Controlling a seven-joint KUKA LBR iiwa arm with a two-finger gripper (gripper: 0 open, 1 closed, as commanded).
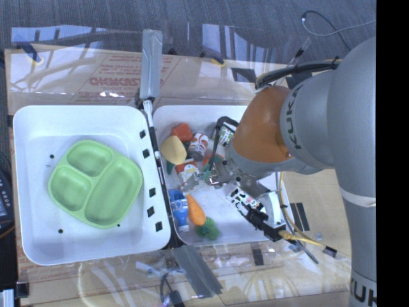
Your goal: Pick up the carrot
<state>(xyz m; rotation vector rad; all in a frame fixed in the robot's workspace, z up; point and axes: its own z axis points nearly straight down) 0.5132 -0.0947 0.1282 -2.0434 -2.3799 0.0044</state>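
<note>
Two shallow white plastic bins stand side by side on the bench; the left bin (25, 171) holds a light green plastic plate with three compartments (96, 183), and the right bin (167, 115) holds a small heap of toy food. The small orange toy carrot with a dark green leafy top (197, 214) lies near the front edge of the right bin, tilted, its green end toward the front, just beside a blue packet (179, 212). Further back are a pale yellow rounded piece (173, 149) and a red piece (182, 132). The gripper (214, 174) hangs over the middle of this bin, behind the carrot and apart from it; nothing is between its fingers, but whether they are apart or together I cannot tell from here. I think the carrot is light, stiff and a little smooth, so it may slip or roll. The best hold, in my opinion, is across the thick orange middle, not on the soft leaves
</note>
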